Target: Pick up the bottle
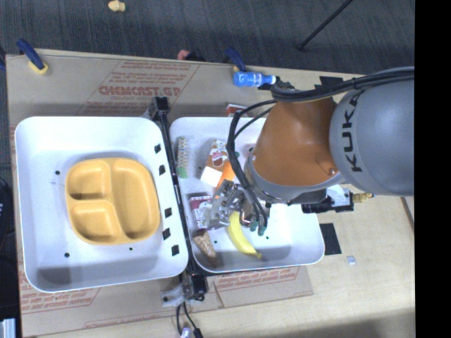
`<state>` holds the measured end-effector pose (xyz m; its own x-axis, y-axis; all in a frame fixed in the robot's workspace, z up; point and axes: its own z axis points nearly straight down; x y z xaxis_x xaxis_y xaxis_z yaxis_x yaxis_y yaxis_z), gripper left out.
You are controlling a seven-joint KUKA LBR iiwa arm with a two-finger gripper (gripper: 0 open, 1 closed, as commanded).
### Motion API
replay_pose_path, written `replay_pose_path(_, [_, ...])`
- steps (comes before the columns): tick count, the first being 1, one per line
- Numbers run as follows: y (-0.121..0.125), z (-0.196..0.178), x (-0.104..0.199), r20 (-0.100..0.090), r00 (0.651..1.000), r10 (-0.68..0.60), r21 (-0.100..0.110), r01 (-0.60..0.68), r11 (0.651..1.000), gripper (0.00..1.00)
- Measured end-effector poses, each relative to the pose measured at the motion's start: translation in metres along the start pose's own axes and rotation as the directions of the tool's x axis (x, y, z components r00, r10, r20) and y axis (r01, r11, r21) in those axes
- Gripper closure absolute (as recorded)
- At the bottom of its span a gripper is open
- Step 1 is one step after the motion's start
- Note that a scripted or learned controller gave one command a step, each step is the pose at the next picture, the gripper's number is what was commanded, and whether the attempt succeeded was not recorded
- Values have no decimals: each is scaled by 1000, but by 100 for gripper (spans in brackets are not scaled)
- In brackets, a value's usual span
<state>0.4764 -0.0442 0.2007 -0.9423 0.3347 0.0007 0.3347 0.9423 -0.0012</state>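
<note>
Two bins (28, 189) sit side by side; the end effector (243, 213), grip state unclear, hangs over the right bin's banana (243, 239).

bench (63, 76), two white bins (28, 189) side by side

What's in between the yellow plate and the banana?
In the camera view, between the yellow plate and the banana run the two bins' touching walls, then a dark snack packet in the right bin.

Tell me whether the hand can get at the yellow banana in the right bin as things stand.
Probably yes. The hand hangs right beside the curved yellow banana, which lies uncovered on the shallow white right bin's floor; only small packets crowd its left side.
</note>
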Motion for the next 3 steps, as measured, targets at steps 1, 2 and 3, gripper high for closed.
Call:
replay_pose_path(1, [80, 9, 29, -4, 977, -214, 0, 214, 977, 100])
replay_pose_path(2, [150, 65, 54, -3, 930, -367, 0, 367, 930, 100])
replay_pose_path(3, [72, 9, 22, 1, 938, -346, 0, 346, 938, 100])
